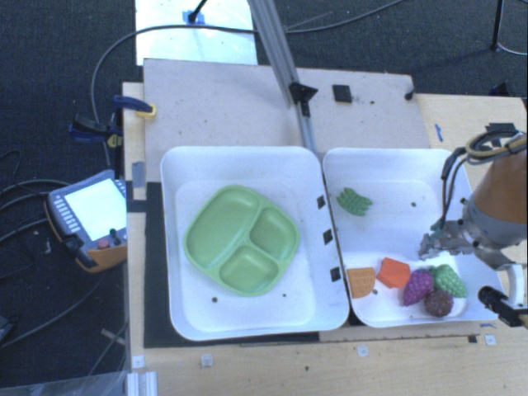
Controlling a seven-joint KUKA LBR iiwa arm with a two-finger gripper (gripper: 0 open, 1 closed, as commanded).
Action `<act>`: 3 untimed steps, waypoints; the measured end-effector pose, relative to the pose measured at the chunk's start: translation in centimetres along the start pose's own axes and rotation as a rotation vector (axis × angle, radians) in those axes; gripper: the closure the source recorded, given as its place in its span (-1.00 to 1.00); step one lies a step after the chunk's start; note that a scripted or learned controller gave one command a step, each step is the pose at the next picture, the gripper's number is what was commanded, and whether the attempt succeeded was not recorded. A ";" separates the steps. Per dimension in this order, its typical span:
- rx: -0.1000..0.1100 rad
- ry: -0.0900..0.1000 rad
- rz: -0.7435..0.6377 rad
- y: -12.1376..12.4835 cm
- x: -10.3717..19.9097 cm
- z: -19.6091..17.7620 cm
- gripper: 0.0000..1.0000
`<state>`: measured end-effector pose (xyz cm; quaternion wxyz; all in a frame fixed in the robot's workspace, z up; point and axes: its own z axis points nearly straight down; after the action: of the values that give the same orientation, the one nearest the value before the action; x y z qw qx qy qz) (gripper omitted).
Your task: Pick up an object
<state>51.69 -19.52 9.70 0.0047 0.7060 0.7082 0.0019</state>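
Camera view: the pincer (439, 246), its opening too blurred to tell, hangs at twelve o'clock of the purple grapes (417, 286), whose neighbouring toys crowd the right bin (388, 167).

Dark carpeted floor (49, 48) surrounds a pale wooden bench (247, 97), with black cables (107, 64) trailing across the floor at left and top, a handheld pendant (89, 219) lying off the bench's left edge, and clamps (124, 115) at its upper left corner.
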 end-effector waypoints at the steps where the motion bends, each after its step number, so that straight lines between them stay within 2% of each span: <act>1: 0.008 0.002 -0.002 -0.6 -0.2 -5.7 1.00; 2: 0.006 0.002 -0.004 -1.0 0.5 -11.2 1.00; 3: 0.008 0.003 -0.004 -0.9 0.5 -13.2 1.00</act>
<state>50.71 -18.92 22.90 0.0008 0.7047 0.7095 0.0000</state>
